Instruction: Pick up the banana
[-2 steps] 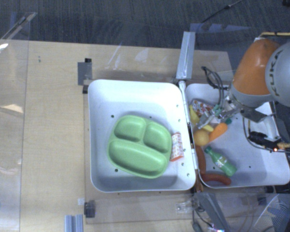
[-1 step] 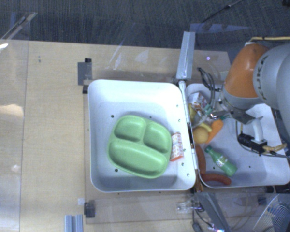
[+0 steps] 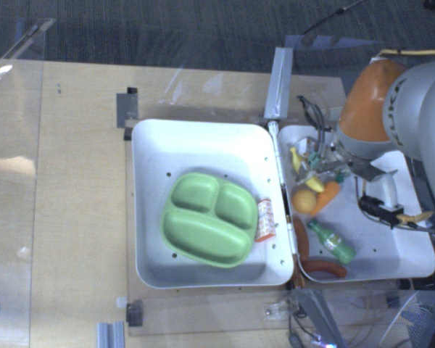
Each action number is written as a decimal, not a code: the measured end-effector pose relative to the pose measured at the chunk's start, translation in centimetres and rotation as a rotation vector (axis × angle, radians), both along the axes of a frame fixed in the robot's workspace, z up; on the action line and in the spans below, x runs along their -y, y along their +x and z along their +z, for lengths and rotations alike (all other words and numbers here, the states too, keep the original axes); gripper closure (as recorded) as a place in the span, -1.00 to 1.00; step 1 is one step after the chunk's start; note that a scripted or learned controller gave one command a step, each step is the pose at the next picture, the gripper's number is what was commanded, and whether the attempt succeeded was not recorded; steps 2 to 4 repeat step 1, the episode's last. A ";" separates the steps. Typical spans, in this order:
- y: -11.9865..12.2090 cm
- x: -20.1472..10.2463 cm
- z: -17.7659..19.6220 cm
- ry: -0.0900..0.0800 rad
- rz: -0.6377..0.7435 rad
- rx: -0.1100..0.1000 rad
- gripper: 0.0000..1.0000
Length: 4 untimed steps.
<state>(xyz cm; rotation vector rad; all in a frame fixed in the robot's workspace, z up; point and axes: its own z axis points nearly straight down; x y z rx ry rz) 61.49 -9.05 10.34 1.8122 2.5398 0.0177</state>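
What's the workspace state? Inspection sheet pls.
Surface: wooden bench, two white bins; left bin, right bin.
Job's things: banana in right bin, near its left wall.
Clutter: green tray and packet in left bin; orange, carrot, bottle, sausage in right bin.
Grippers: gripper low beside banana; grasp unclear.
Cables: black wires at wrist.
Surroundings: dark floor.

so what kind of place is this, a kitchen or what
Probably a robotics lab bench, not a kitchen. A grey and orange robot arm reaches over two white bins on a wooden bench, with toy-like food such as a banana and a green bottle.
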 end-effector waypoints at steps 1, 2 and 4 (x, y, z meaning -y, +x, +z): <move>4.7 -2.3 10.4 0.007 -0.323 -0.015 1.00; 4.7 -2.3 10.4 0.007 -0.323 -0.015 1.00; 4.7 -2.3 10.4 0.007 -0.323 -0.015 1.00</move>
